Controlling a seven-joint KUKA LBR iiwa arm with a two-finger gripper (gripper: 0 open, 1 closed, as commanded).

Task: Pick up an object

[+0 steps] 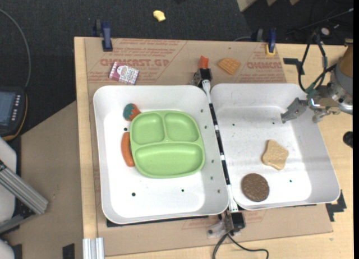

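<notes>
The right bin holds a tan bread-shaped piece near its middle and a round brown patty near its front left corner. My gripper hovers over the bin's far right part, above and to the right of the tan piece. Its two grey fingers are spread apart with nothing between them. The left bin carries a green divided plate. An orange sausage-shaped piece lies along the plate's left side. A small teal and red object sits at its upper left corner.
On the cardboard behind the bins lie a waffle-like cracker, a pink packet and a small orange and black piece. Blue clamps hold the board's back edge. Black cables hang near the arm.
</notes>
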